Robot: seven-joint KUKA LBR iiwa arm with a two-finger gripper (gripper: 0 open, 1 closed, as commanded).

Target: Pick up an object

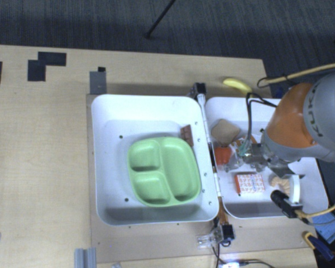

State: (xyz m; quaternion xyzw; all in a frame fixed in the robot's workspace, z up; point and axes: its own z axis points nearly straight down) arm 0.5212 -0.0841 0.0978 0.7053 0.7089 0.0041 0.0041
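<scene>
Camera view: end effector (pixel 241 152) low in right bin (pixel 234 109), beside orange object (pixel 223 154).

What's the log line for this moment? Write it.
arm: over right bin | gripper: low among items, grip unclear | left bin: green tray

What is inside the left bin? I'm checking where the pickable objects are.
The left bin holds a green divided tray and a small brown object at its right wall. Whatever lies beneath the tray is covered. The arm reaches over the right bin.
</scene>
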